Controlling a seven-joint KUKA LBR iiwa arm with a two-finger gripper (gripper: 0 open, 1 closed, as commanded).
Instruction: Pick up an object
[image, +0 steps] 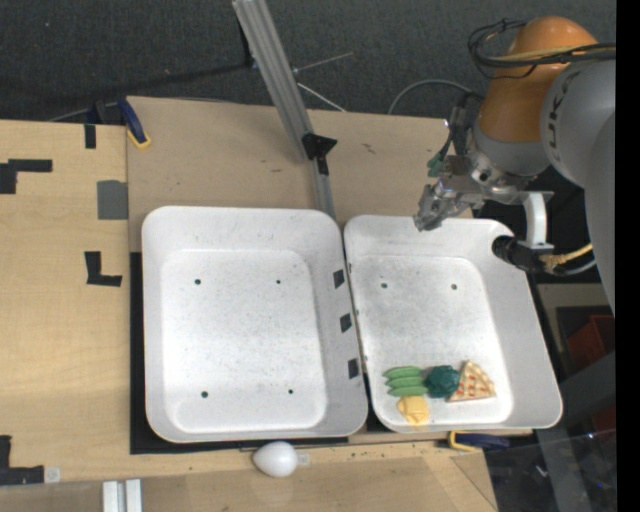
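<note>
Hovering over the right shallow white plastic bin's (520, 330) far rim, the pincer (432, 215), grip state indiscernible, sits well apart from the near-corner toy-food cluster (438, 385); crowded pieces risk a slipped grasp.

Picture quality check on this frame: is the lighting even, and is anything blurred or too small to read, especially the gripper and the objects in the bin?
Camera view: lighting is even and soft, no glare on the right bin; the gripper is small and slightly soft, finger state unreadable; the toy pile is sharp enough for colours, not fine detail.
</note>
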